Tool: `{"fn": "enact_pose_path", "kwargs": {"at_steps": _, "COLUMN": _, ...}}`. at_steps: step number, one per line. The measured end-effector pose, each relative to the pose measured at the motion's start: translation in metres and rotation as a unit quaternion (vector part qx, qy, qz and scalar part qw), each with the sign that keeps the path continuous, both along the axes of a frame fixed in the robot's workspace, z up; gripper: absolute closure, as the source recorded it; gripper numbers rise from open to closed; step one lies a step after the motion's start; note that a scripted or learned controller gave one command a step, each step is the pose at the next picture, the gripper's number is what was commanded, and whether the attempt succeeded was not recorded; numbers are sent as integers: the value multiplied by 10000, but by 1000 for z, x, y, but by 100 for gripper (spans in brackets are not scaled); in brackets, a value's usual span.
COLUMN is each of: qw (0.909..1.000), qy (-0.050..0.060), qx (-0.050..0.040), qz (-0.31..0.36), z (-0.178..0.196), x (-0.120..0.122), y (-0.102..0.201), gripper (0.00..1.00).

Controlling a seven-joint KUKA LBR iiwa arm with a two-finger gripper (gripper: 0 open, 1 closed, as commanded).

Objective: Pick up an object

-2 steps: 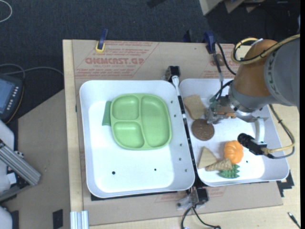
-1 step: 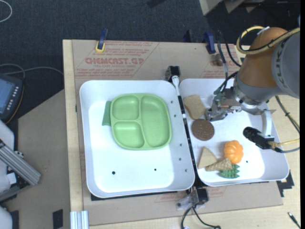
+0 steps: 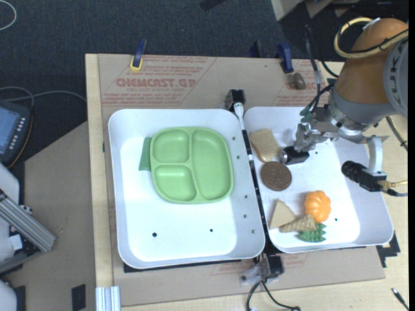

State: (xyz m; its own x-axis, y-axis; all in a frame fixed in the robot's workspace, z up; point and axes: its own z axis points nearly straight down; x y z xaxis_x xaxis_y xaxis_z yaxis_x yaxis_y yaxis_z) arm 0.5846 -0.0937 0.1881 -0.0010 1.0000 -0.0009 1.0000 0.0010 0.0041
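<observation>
Dark grey carpet surrounds a desk [image 3: 104,238] topped with brown board printed "CHEMCAST" in red along its far edge, the remaining letters too faint to read. Two shallow white bins sit side by side on it. Left bin [image 3: 130,232] holds a pale green divided plate [image 3: 192,164] with three compartments, lying toward the bin's far side. Right bin [image 3: 363,229] holds the smaller things: a tan bread slice [image 3: 263,144] at the far left corner, a round brown cookie-like disc [image 3: 276,175] just near of it, then a beige wedge [image 3: 281,212], an orange pumpkin-shaped toy [image 3: 318,204] and a cone with green leaves [image 3: 307,228] clustered at the near edge. Grey-and-orange arm [image 3: 369,63] reaches in from the right, its gripper [image 3: 292,154] low over the right bin, between bread slice and disc. Whether it is parted or closed cannot be told; nothing is seen held.
</observation>
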Motion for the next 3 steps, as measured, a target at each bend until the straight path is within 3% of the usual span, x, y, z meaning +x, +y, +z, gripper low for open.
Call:
{"fn": "enact_pose_path", "kwargs": {"at_steps": 1, "qw": 10000, "qy": -2, "qx": 0, "qz": 2, "z": 38, "x": 1, "y": 0, "gripper": 100}}
{"fn": "enact_pose_path", "kwargs": {"at_steps": 3, "qw": 10000, "qy": 41, "qx": 13, "qz": 4, "z": 39, "x": -68, "y": 93, "gripper": 100}}
